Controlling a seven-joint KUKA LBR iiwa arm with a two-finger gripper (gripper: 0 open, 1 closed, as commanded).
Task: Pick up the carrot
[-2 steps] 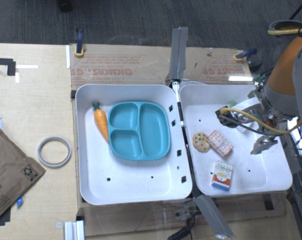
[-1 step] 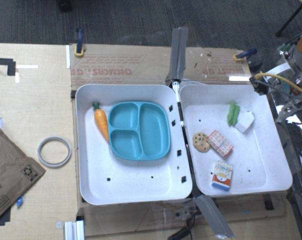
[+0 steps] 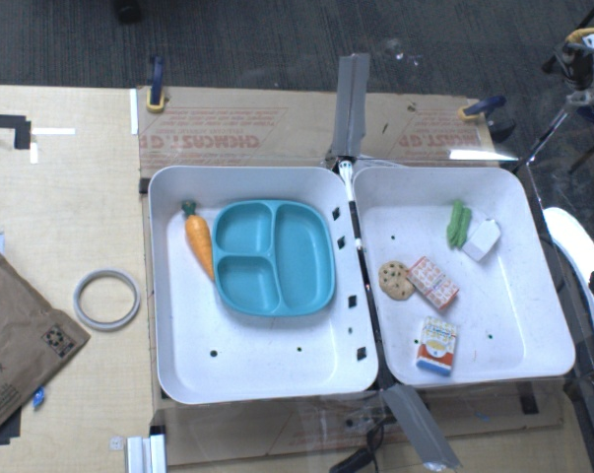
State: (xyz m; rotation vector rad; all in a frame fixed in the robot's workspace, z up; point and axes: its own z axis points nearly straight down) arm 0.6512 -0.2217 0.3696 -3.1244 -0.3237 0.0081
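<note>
Bench bins (image 3: 168, 264): carrot (image 3: 198, 241) lies at the tray's (image 3: 277, 257) 9 o'clock side, fully exposed. Gripper state cannot be told.

It looked like a robotics lab / test bench, not a home. Two shallow white bins (image 3: 168, 264) sat side by side at frame center on a cardboard sheet (image 3: 247, 126) held w/ clamps (image 3: 156, 87) along the top. Toy food lay in them, e.g. a plastic carrot (image 3: 199, 241). A tape roll (image 3: 106, 298) sat at left on the pale wood bench (image 3: 60, 205), tape marks upper left, dark carpet across the top.
</note>
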